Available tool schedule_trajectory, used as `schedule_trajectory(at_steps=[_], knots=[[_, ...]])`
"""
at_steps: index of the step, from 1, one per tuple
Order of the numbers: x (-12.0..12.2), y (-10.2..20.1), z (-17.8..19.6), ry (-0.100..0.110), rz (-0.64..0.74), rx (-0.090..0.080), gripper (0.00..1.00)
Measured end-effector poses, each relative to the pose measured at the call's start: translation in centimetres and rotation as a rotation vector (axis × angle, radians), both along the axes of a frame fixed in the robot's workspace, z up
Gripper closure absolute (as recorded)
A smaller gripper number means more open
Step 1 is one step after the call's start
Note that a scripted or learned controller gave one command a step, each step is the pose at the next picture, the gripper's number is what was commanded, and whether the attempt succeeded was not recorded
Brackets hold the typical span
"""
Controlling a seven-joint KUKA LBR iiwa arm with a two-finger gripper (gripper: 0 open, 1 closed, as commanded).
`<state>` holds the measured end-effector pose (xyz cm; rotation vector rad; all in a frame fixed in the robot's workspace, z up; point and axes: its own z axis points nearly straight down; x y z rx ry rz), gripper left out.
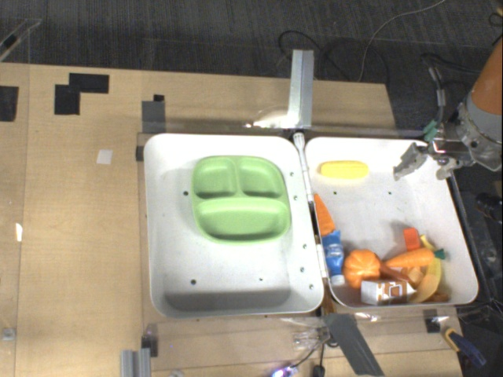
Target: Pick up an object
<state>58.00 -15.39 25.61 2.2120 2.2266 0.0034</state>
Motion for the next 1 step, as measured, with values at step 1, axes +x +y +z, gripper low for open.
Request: schedule_trajectory(at_steps=[1], knots=[[4.01, 5.53, -13.57, 0.003, -0.058, 0.001, 0.0]])
